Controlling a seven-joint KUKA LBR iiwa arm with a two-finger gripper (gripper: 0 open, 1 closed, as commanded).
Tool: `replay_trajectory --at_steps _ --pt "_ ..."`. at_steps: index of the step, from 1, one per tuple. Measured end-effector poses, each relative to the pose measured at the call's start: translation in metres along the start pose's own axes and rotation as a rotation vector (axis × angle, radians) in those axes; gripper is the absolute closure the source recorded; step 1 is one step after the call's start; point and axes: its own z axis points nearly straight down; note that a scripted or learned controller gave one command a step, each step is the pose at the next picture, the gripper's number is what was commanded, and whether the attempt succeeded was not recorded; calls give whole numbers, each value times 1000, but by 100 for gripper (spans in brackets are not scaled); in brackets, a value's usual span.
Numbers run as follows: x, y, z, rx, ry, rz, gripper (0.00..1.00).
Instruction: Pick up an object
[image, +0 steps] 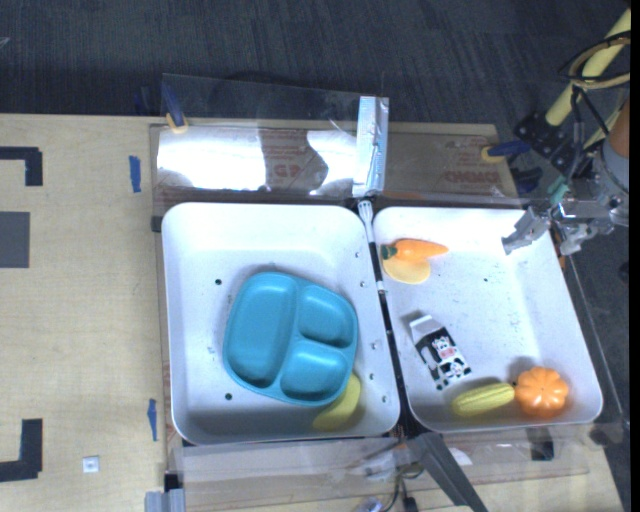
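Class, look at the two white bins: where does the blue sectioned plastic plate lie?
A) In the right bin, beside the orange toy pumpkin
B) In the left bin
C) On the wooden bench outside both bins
B: the blue sectioned plastic plate lies inside the left white bin, partly covering a yellow object at its lower right.

The arm reaches in at the upper right, its gripper hanging over the right bin's far right corner.
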Motion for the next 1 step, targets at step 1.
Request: replay_trajectory --at_steps 1 --pt "53 -67 90 6 1 63 0"
